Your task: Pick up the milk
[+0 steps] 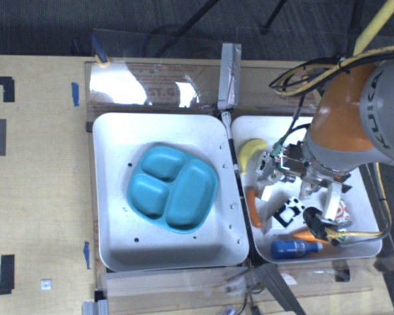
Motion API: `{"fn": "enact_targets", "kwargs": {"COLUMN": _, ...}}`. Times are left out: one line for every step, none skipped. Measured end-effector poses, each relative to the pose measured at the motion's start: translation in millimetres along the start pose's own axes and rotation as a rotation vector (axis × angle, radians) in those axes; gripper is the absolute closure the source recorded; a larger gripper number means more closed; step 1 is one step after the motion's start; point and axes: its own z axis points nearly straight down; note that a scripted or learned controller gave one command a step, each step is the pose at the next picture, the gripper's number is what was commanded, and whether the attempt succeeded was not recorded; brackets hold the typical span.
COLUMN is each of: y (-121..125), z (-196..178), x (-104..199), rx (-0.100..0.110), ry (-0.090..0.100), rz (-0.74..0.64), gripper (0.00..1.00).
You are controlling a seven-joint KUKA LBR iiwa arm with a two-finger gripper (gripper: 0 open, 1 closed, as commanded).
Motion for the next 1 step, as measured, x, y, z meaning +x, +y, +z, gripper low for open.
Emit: {"fn": "enact_targets", "kwargs": {"y": -24.4, "z": 14.9, "x": -14.8, "rx": 0.0, "ry": 0.0, "rz": -0.116, "gripper": 0.0}}
